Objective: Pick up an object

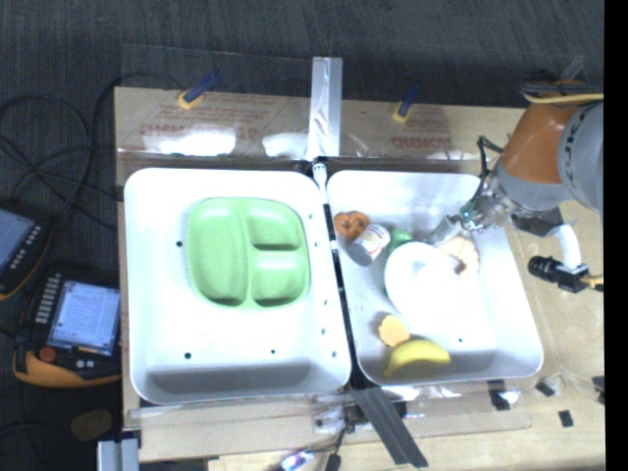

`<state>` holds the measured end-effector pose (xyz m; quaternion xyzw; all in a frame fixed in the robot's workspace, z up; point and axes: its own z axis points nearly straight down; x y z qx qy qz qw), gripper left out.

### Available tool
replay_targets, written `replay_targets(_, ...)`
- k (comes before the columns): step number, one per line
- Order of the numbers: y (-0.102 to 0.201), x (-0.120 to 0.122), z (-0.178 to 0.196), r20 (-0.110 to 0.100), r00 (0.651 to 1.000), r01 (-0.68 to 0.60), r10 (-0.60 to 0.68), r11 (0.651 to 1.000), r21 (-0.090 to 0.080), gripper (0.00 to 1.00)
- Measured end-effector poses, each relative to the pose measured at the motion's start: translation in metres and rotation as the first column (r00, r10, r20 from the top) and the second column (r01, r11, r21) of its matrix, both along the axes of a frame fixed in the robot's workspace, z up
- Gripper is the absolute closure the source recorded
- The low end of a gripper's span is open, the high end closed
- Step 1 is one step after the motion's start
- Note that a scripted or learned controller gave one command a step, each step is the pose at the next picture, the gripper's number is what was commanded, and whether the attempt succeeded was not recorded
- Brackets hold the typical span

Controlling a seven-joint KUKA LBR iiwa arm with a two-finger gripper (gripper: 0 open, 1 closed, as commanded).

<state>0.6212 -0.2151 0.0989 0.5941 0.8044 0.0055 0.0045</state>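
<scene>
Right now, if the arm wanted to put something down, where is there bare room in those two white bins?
The left bin has bare floor all around the green divided plate, widest along its near wall. The right bin is crowded: a white plate, a banana, an orange piece, small items by the divider, and the gripper at the far side. Its near right corner is bare.

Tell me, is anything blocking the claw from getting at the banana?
Yes. The gripper sits at the right bin's far side, while the banana lies at its near edge. The white plate lies flat between them, low enough that the arm could probably pass above.
</scene>
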Motion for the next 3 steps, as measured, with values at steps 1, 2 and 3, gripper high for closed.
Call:
replay_targets(1,0.040,-0.058,0.104,-0.013,0.997,-0.072,0.072,0.997,-0.001,1.00)
replay_targets(2,0.099,-0.063,0.157,-0.015,0.945,0.328,-0.328,0.945,-0.005,1.00)
replay_targets(3,0.099,-0.063,0.157,-0.015,0.945,0.328,-0.328,0.945,-0.005,0.00)
